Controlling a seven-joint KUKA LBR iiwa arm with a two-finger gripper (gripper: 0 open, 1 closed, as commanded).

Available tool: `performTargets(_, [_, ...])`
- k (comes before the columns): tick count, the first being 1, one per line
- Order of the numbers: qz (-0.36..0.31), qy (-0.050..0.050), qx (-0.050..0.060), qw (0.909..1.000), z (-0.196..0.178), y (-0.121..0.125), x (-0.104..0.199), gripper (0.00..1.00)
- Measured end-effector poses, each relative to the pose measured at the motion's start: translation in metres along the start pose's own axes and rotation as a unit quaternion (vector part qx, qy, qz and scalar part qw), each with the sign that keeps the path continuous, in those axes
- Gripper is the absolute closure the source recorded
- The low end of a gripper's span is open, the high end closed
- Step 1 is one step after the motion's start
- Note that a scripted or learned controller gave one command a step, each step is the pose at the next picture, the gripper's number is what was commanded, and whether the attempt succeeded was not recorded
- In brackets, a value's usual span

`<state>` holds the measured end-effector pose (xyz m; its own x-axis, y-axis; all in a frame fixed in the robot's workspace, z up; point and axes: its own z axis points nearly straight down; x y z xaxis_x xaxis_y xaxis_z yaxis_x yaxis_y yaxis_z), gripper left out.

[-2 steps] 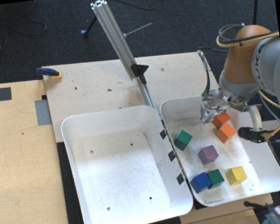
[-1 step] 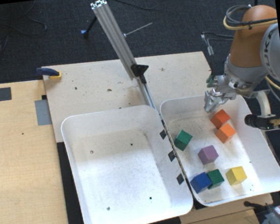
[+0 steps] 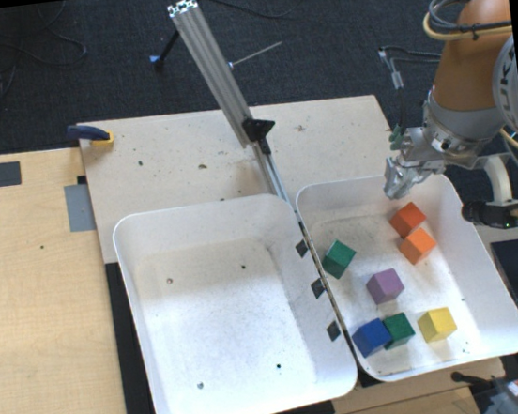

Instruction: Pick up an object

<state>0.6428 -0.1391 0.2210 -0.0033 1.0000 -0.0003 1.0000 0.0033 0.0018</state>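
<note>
Right bin [image 3: 477, 248] holds seven loose cubes kept apart enough for single picks; the gripper [image 3: 398, 183], its opening impossible to judge and nothing visibly held, hangs at the far rim just beside the red-orange cube [image 3: 407, 219], likeliest target.

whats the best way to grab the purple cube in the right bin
Come straight down from above on the purple cube and close on two opposite side faces. It sits flat in the right bin, apart from the other blocks, with bare floor all round it, so any facing pair looks reachable. It is turned slightly, so the gripper likely needs rotating to match.
</note>
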Motion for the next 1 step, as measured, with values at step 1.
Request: performTargets(1, [0.000,0.002,0.002,1.0000,-0.0080,-0.0104,0.0544,1.00])
